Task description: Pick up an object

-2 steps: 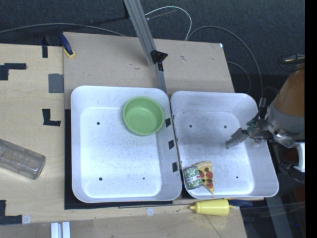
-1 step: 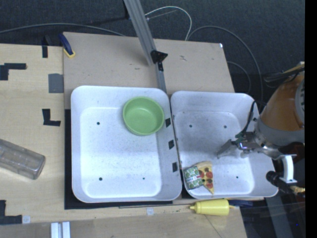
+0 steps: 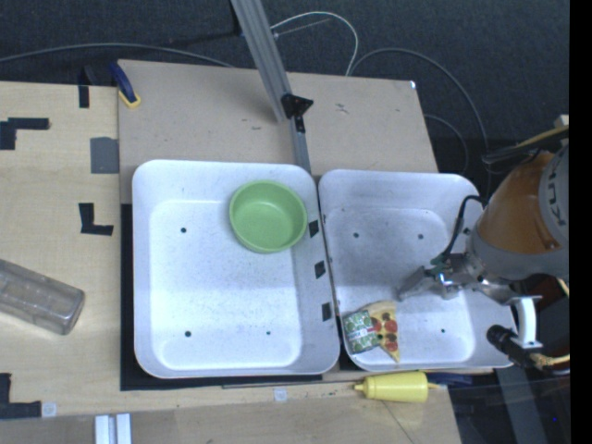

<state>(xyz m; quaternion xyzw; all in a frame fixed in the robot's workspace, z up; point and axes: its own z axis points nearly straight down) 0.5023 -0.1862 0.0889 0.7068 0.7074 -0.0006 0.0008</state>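
Note:
A small flat packet (image 3: 372, 330) printed in green, red and yellow lies in the right bin (image 3: 388, 202), at its front left corner. My gripper (image 3: 413, 288) hangs low over the middle of that bin, a little up and to the right of the packet and apart from it. A green bowl (image 3: 267, 215) rests upright in the left bin (image 3: 166, 276), near its back right corner. Nothing shows in the gripper.
A yellow bottle (image 3: 398, 388) lies on the bench just in front of the right bin. A clear plastic container (image 3: 35, 297) lies far left on the bench. A grey pole (image 3: 264, 44) slants in from the top, ending at the bins' shared back edge.

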